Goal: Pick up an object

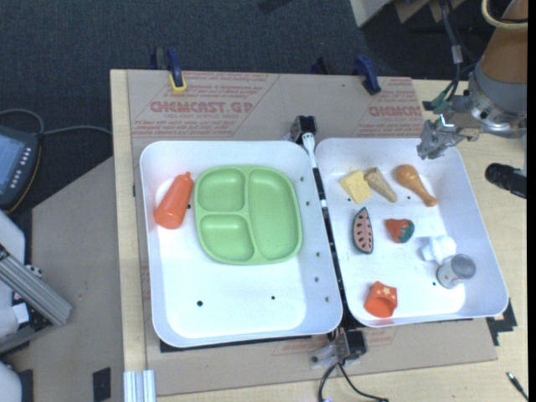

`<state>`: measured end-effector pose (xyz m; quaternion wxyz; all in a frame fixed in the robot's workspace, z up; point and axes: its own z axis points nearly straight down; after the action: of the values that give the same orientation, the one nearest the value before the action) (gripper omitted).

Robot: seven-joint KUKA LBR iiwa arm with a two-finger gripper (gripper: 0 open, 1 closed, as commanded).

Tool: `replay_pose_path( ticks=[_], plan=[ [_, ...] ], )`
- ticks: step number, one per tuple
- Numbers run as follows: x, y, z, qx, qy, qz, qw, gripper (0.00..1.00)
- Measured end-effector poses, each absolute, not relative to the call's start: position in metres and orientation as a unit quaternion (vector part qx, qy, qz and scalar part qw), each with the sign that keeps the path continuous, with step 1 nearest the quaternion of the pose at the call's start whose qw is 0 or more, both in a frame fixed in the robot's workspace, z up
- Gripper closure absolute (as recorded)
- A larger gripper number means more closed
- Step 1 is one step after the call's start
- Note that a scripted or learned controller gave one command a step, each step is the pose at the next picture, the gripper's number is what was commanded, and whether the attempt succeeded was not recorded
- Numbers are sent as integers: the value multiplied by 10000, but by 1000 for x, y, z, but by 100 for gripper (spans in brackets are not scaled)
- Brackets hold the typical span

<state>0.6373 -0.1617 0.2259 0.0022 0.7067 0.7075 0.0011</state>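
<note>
Surface: a brown board point(276, 99) printed with red lettering lies on the bench, fixed at its far edge by two blue clamps point(176, 69). It carries two shallow white bins side by side. Dark carpet point(126, 23) surrounds the bench; a black device with a cable point(17, 166) sits at the left edge of the view.

Left bin point(243, 308): a green divided plate point(249, 214) with three compartments rests near its centre. An orange bottle point(173, 201) lies just beside the plate's left rim.

Right bin point(477, 249): it holds a yellow wedge point(355, 186), a tan cone point(381, 184) touching it, a brown drumstick point(414, 182), a watermelon slice point(362, 229), a red-and-teal piece point(399, 229), a white piece point(437, 248), a grey cylinder point(456, 269) just beside the white piece, and a red-orange piece point(381, 299) near the front rim.

Gripper point(435, 141): it hangs at the far right corner of the right bin, over the rim. Its parts are too small and dark to read, so whether it is apart or together I cannot tell. Nothing is seen clamped in it.

Relation: the drumstick is the nearest item, lying just in front of and slightly left of the gripper, apart from it. Its round bulb points to the far side and its narrow end toward the front right. It is glossy orange-brown and lies flat on the bin floor.
</note>
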Motion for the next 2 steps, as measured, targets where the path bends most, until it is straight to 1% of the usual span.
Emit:
replay_pose_path(
  ticks=[1,2],
  plan=[
    [608,-107,226,7053,7089,-1,-21,100],
    [577,-62,215,7057,7085,-8,-26,100]
  ],
)
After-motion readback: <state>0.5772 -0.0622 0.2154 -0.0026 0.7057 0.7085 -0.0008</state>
